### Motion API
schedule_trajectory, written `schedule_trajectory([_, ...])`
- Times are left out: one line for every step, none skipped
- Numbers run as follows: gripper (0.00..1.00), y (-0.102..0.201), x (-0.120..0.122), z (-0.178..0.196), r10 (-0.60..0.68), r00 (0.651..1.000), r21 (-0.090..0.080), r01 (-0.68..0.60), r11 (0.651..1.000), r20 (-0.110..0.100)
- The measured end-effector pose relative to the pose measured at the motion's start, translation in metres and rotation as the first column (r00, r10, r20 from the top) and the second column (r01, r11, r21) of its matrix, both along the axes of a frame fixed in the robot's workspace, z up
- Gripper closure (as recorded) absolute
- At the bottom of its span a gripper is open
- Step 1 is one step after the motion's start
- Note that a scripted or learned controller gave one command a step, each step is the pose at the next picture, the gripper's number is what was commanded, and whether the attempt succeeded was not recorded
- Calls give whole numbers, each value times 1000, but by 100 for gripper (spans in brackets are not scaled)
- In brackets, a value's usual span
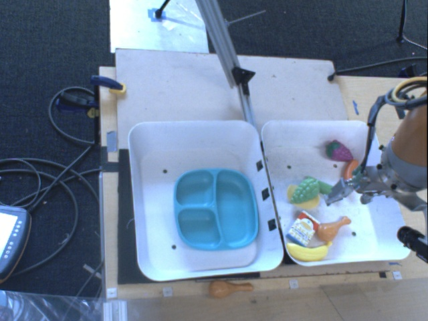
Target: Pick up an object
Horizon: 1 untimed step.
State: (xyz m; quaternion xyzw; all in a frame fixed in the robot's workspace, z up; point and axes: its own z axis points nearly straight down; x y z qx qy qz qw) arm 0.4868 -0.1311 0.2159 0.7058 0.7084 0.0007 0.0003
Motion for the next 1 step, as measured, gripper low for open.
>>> schedule_trajectory([0, 0, 0, 0, -2, 1000, 0, 2, 1000, 1])
